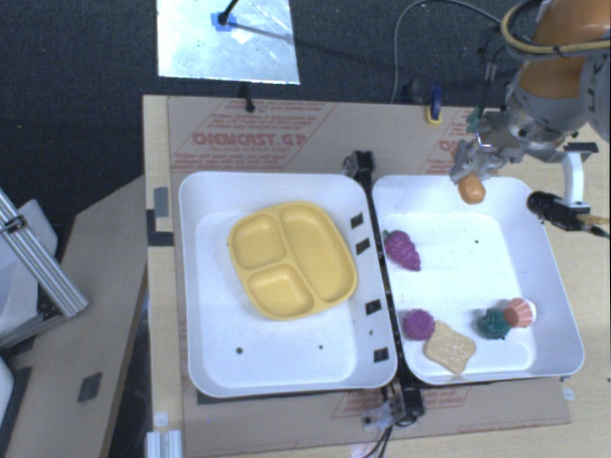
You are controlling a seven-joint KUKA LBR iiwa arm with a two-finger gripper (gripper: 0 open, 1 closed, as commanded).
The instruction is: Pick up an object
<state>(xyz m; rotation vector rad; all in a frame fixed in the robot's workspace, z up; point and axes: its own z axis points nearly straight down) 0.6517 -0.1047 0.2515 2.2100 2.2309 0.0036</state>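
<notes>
From here I see my hand [474,172] over the far edge of the right bin [554,284], with a small orange ball [472,191] right at its tips. I judge it clamped on the ball, though the pads are hard to make out. The ball looks light, smooth and round, probably slippery, so I'd want the grip across its widest middle. The 2 purple grape pieces [401,249] lie well apart from it.

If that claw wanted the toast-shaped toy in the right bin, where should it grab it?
Probably from straight above, pinching across the narrower width of the toast toy. It lies flat near the front wall of the right bin, with the purple toy touching its left corner, so the right part looks freer.
</notes>
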